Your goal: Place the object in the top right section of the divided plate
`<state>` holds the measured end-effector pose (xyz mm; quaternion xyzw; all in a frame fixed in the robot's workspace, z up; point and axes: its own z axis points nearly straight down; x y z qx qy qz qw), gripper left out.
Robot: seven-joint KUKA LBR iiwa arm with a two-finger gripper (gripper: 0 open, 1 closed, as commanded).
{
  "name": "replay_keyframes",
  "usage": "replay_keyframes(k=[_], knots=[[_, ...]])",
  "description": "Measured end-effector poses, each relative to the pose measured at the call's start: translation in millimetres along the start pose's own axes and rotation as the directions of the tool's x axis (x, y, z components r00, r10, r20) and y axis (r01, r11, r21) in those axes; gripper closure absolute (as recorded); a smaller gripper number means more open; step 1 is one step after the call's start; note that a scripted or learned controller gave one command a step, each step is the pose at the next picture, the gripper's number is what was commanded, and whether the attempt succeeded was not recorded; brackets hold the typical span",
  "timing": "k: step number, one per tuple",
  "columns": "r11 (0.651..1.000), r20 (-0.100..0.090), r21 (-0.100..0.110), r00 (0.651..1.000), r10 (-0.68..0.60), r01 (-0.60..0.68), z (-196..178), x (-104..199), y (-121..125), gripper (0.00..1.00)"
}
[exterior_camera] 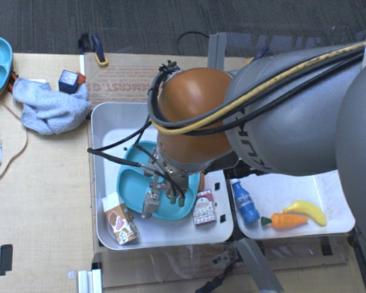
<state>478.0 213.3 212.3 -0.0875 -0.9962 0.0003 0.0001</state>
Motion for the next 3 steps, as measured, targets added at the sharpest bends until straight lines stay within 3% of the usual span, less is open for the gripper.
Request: replay_keyframes(k=[1, 2, 3], knots=[[0.909, 0.004, -0.002, 0.909, 0.417, -0.417, -64, -172, -4, 0.00], [0.809, 0.000, 0.003, 0.809, 0.588, -0.588, 85, -82, -11, 0.00], [0.674, 0.002, -0.001, 0.674, 0.739, -0.739, -83, -118, 4, 0.00]])
